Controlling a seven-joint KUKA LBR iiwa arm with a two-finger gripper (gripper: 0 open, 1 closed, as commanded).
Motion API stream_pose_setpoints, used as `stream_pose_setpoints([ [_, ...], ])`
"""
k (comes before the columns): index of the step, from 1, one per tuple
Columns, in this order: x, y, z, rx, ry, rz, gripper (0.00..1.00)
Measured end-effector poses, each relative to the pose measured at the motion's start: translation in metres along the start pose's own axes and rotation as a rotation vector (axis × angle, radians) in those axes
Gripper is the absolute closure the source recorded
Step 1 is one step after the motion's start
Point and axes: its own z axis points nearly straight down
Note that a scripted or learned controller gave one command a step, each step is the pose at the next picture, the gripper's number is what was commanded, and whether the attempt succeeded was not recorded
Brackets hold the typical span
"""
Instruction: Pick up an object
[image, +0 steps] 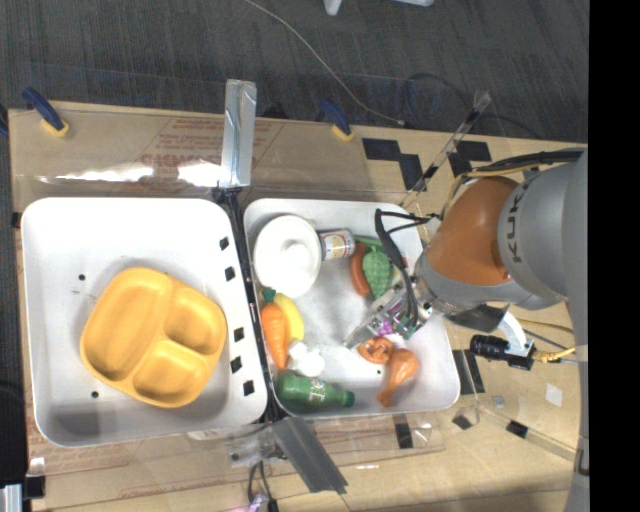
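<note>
Currently the pincer (388, 318) is seen low in the right bin (440, 385), near that bin's right side, at the end of the grey arm (540, 235) that comes in from the right of the view; whether it is open or closed cannot be told, as the tip is small and cluttered, and nothing is clearly seen held by it. No particular object is named by the task, so the nearest candidates are judged. A small orange pretzel-like toy (377, 349) lies just below the pincer, touching or nearly touching it, and a toy chicken drumstick (399, 372) lies just beyond that, toward the bin's lower right corner, its long axis running on a diagonal from upper right to lower left. A green leafy toy (377, 268) and a red-orange sausage-like piece (359, 277) lie just above the pincer, long axes roughly up-down in the view. Further left, well apart from the pincer, a carrot (273, 335), a banana (291, 317), a white bowl (287, 252) and a green bottle (314, 392) are placed. The pretzel-like toy is judged the closest target, a short move down the view being needed. A yellow divided plate (152, 335) sits alone in the left bin (50, 230)
</note>
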Motion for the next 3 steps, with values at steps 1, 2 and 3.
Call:
stream_pose_setpoints([
  [1,0.044,-0.001,0.001,0.002,0.005,0.107,0.0],
  [2,0.043,0.0,-0.009,0.001,0.004,0.101,1.0],
  [3,0.043,0.0,-0.009,0.001,0.004,0.1,0.0],
])
